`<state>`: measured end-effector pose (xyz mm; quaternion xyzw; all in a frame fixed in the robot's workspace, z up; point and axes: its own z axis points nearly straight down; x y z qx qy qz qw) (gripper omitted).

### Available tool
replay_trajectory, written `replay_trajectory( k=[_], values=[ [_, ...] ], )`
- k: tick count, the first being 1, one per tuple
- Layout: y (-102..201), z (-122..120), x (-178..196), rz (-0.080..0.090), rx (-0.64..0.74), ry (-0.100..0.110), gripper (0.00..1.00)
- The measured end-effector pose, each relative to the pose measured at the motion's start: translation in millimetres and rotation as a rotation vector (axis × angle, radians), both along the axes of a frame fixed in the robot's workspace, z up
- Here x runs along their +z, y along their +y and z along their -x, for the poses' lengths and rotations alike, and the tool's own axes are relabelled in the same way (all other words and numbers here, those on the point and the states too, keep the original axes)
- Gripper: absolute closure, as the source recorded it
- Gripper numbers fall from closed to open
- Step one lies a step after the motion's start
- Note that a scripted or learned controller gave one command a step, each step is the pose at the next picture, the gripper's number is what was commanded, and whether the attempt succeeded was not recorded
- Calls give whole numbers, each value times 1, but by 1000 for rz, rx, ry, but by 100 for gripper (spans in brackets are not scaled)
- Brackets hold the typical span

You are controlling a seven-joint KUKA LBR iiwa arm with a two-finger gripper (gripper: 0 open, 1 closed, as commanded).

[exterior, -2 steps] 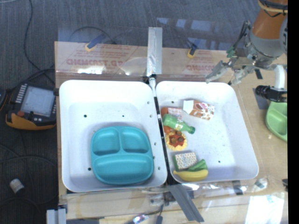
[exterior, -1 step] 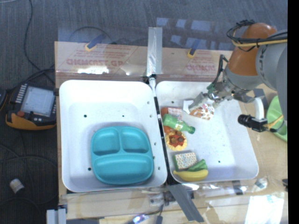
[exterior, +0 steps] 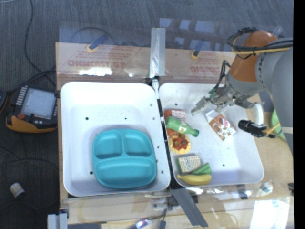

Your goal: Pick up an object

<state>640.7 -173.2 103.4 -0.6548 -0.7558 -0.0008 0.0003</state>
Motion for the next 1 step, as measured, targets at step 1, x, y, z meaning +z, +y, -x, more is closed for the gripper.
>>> replay_trajectory(
  k=[1],
  values=[
    [-34,23,-14,4,113,-8,0]
  ],
)
